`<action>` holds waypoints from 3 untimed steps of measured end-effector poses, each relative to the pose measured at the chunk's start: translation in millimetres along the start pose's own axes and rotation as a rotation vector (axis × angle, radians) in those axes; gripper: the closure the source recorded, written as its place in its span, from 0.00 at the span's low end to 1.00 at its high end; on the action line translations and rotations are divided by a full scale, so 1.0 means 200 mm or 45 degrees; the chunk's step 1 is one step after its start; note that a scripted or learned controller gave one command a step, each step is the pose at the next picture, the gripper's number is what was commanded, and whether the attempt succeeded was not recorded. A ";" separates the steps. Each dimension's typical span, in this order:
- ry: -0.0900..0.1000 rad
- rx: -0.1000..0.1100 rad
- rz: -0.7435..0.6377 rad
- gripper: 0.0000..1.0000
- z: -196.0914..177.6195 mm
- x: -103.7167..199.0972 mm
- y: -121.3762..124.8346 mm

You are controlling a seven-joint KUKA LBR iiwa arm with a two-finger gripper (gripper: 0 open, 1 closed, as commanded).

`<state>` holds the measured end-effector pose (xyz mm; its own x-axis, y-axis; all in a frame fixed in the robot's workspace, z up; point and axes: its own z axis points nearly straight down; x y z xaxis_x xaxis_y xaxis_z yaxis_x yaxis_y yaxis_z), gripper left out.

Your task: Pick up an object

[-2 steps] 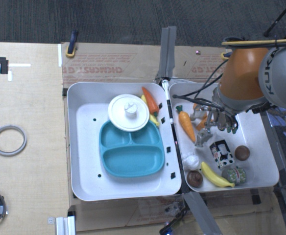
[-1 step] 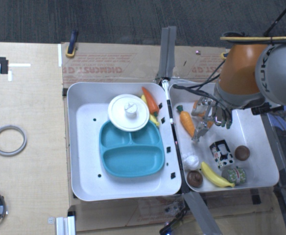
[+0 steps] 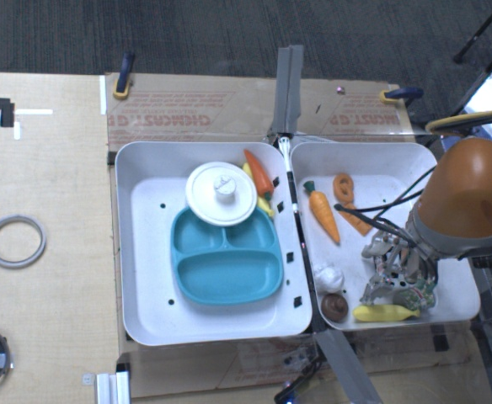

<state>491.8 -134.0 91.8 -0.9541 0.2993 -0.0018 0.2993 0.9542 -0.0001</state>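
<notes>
1. The gripper [image 3: 395, 286] hangs low over the right bin [image 3: 414, 162], near its front edge; whether it is open or closed cannot be told.
2. A yellow banana [image 3: 384, 313] lies just beneath it, a brown ball [image 3: 334, 307] at the front-left corner.
3. A carrot [image 3: 323, 214] rests toward the bin's left wall.

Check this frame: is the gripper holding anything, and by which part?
Cannot be told. The gripper is low in the right bin, just above the yellow banana, with nothing visibly gripped.

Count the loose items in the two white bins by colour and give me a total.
Orange: 3 (carrot, pretzel piece, pepper)
Yellow: 2 (banana, piece under the lid)
White: 2 (lid, garlic)
Blue: 1 (tray)
Brown: 1 (ball)
Total: 9
</notes>
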 end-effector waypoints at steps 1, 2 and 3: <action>-0.006 0.001 -0.057 0.00 -0.01 -0.27 0.29; -0.003 0.000 0.145 0.00 -0.01 -0.31 0.30; -0.003 0.000 0.150 0.00 0.00 -0.41 0.34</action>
<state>590.3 -94.4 92.4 -0.9123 0.4095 -0.0039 0.4095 0.9123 0.0005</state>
